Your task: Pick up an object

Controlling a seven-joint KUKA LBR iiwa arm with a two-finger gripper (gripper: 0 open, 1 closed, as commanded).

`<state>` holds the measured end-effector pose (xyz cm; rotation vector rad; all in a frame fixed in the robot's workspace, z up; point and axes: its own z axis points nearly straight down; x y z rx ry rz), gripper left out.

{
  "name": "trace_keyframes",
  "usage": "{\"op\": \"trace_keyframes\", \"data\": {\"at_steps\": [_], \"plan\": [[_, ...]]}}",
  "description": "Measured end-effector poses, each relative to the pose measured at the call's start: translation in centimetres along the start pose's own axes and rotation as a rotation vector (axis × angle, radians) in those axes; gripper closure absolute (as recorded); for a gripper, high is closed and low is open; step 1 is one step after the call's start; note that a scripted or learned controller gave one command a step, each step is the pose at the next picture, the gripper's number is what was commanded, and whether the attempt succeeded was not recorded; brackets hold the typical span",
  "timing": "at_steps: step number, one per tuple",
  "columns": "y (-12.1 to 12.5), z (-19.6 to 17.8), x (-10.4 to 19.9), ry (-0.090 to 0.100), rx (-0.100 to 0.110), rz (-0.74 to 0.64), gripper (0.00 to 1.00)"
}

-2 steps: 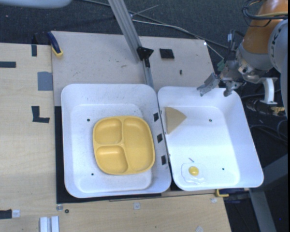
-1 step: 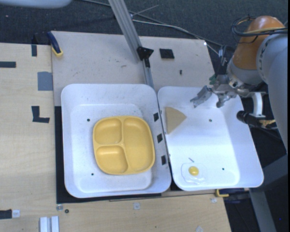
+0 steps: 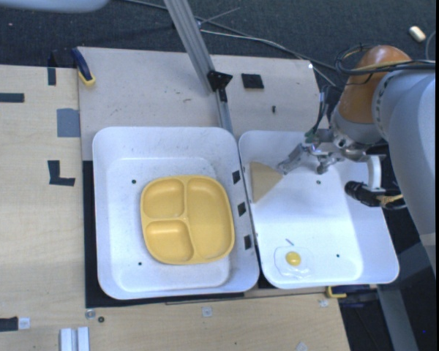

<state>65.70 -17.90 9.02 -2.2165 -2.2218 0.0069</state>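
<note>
A tan wedge-shaped piece (image 3: 262, 179) lies flat against the left wall of the right bin (image 3: 351, 218). A toy fried egg (image 3: 293, 259), white with a yellow yolk, rests near that bin's front edge. My gripper (image 3: 287, 164) hangs low over the back of the right bin, its tip right at the wedge's upper right corner. Nothing shows as held in it. The grey arm with its orange band (image 3: 366, 86) comes in from the right behind it.
A yellow three-compartment plate (image 3: 186, 219) sits in the middle of the left bin (image 3: 117, 196). A slanted metal pole (image 3: 197, 42) stands behind the bins. Black cables (image 3: 369, 194) hang by the right bin's right wall.
</note>
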Motion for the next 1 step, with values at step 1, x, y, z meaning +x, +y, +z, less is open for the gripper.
{"op": "trace_keyframes", "data": {"at_steps": [1], "plan": [[0.11, -1.36, 0.02, -0.002, -0.003, -0.001, 1.0]]}}
